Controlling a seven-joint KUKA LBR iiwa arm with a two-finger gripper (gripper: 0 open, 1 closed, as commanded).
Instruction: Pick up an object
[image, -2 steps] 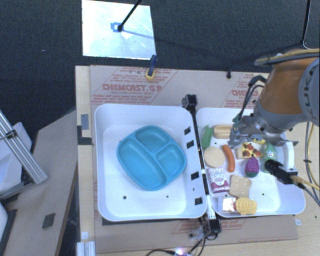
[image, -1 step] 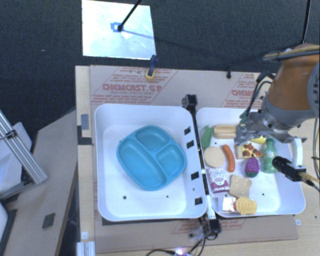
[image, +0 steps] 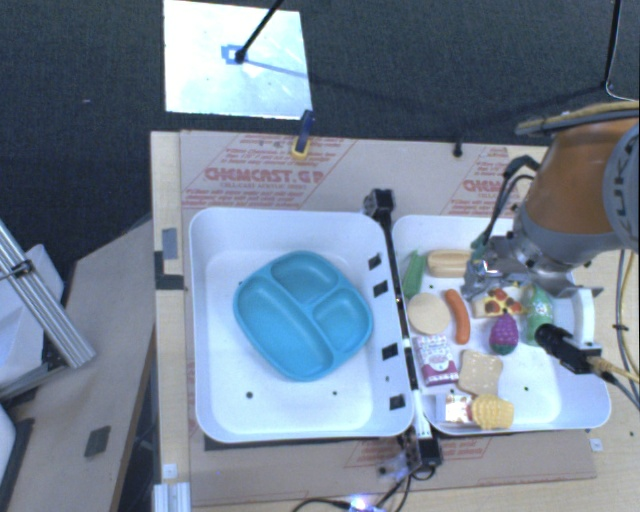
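My arm (image: 585, 190) is cut off by the right edge. My end effector (image: 497, 272) is seen from above; finger state cannot be determined. My wrist partly hides the pizza slice (image: 500, 301).

The left white bin (image: 215, 330) serves as landmark; a blue divided plate (image: 302, 314) lies inside it, near its middle; beyond the bin's far edge, a yellow-and-blue clip (image: 302, 137) sits on the printed protective sheet (image: 262, 170); a shiny panel (image: 236, 57) lies farther beyond.

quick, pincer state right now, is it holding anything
pincer: low over the right bin, by the pizza slice; cannot be told whether it is open, closed or holding something.
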